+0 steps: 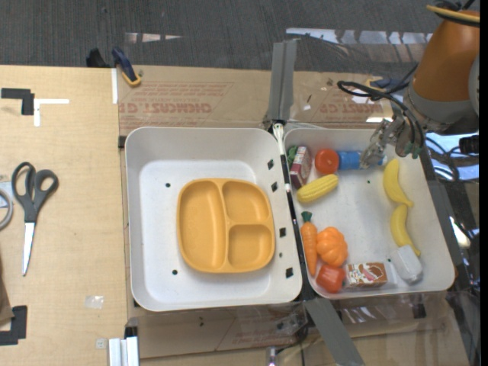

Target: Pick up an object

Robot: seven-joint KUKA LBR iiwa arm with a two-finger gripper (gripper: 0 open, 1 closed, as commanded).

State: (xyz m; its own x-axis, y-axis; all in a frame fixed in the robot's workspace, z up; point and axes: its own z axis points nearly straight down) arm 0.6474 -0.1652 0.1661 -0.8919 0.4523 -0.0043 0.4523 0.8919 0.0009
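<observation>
Here, near the frame's upper right, the gripper point(379, 152) hovers beside a small blue plastic cylinder point(349, 159); jaws' state unclear; likely light, rigid, slippery; grip across its middle.

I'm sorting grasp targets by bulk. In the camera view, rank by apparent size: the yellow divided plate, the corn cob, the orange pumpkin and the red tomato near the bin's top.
Largest to smallest:
1. yellow divided plate
2. corn cob and orange pumpkin, too alike to rank
3. red tomato
</observation>
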